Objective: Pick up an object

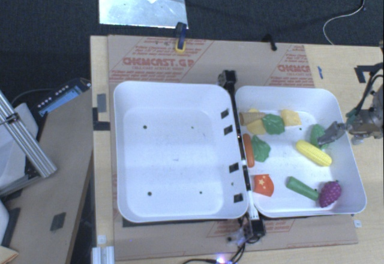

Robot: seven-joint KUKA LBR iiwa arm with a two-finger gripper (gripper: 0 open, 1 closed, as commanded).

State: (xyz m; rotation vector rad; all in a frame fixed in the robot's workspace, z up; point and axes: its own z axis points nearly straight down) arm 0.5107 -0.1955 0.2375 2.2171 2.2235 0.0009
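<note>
Gripper positioned at the right edge of the right bin, low over the rim area, just beside the green toy and the corn cob. Finger state: cannot tell; tips blurred and partly merged with the green toy behind them. Nothing seen between the fingers.

Likely target: corn cob, lying in the right half of the right bin, near the wall. Long axis slanted, upper-left to lower-right in the camera view; the lower-right end points toward the grapes.

Risks:
- Closing along the cob's long axis rather than across it: probable slip or roll-out, since the body is rounded and smooth.
- Crowding: green toy touching or nearly touching the cob's upper end; possible double contact, with either item pushed aside.
- Proximity to the bin wall: possible finger strike on the rim during descent.
- Cucumber and grapes near, but apart from the cob; low interference.
</note>
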